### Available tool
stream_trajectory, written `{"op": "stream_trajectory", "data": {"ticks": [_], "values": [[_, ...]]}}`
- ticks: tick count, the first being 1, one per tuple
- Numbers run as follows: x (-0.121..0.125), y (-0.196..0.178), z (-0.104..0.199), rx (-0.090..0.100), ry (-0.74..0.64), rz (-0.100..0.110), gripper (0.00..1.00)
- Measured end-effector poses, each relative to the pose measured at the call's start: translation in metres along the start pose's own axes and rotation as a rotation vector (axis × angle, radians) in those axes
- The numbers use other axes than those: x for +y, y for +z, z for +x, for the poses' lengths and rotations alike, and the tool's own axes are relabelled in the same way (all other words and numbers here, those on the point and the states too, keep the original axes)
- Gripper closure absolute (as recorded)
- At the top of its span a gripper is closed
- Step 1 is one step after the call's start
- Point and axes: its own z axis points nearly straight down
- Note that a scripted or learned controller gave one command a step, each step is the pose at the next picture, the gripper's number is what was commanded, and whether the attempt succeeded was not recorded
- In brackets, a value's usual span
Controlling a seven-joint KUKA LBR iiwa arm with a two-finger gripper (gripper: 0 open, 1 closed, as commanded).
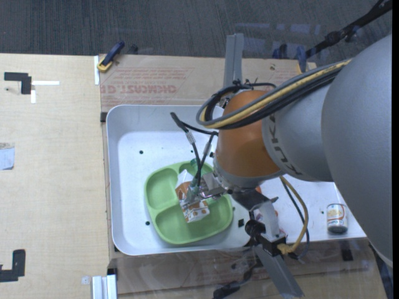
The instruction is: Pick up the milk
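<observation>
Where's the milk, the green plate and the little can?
milk (196, 209): camera view, carton's front face.
green plate (163, 195): camera view, left compartment's floor.
can (336, 217): camera view, side label.

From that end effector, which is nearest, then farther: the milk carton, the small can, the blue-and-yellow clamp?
1. Milk carton, right at the end effector, on the green plate.
2. Small can, off to the right.
3. Blue-and-yellow clamp, far upper left.

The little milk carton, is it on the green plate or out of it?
On it: the small brown-and-white milk carton lies over the green divided plastic plate, under the gripper.
</observation>
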Motion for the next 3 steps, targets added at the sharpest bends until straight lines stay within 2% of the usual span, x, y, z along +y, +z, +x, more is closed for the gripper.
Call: {"op": "stream_trajectory", "data": {"ticks": [1, 2, 3], "values": [[0.021, -0.038, 0.069, -0.001, -0.12, -0.003, 1.0], [0.041, 0.03, 0.05, -0.001, -0.412, -0.032, 1.0], [0.006, -0.017, 0.016, -0.001, -0.097, -0.003, 1.0]]}}
